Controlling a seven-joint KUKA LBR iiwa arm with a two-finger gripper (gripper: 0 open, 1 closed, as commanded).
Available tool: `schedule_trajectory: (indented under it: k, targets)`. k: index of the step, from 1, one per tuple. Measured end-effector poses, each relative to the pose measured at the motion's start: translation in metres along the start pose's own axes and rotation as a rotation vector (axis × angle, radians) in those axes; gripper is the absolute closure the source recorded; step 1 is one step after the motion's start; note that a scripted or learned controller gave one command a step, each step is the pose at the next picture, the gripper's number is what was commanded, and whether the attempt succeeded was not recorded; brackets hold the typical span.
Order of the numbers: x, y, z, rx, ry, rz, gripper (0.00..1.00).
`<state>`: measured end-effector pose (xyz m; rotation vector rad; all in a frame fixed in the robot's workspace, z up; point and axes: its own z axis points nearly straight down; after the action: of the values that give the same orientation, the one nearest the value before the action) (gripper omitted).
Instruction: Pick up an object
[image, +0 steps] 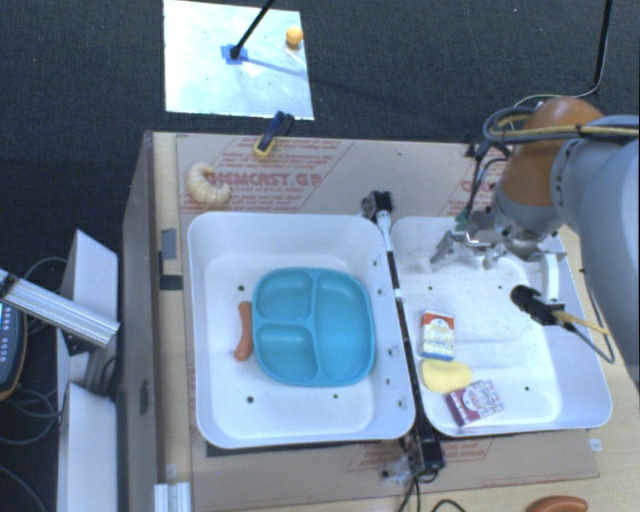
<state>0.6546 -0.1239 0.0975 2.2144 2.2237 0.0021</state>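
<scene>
From my station I see three candidates lying in the right bin (590, 400), all near its front left corner: a small carton (437, 334) with a red and white printed face, a yellow wedge (445, 376) just beside it toward the front, and a dark red packet (474, 402) touching or nearly touching the wedge. I judge all three light. The carton looks stiff and flat-sided, so I would close across its two long edges; the wedge is rounded and probably smooth plastic, likely to squirt out of a pinch; the packet lies flat and thin, hard to get under. The end effector (470, 243) hangs over the bin's rear, well apart from all three, and I cannot tell how it is set. In the left bin (215, 300) sits a glossy blue divided tray (312, 326) with an orange sausage-shaped toy (243, 331) just beside its left rim
</scene>
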Motion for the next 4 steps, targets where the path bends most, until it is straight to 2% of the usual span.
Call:
schedule_trajectory:
  k: [1,2,3,4]
  targets:
    - [0.033,-0.027,0.012,0.003,0.002,-0.001,0.0]
    - [0.028,-0.083,0.013,0.003,0.001,0.003,0.0]
    - [0.036,-0.024,0.012,0.0,0.001,0.0,0.0]
    - [0.009,0.015,0.012,0.0,0.0,0.0,0.0]
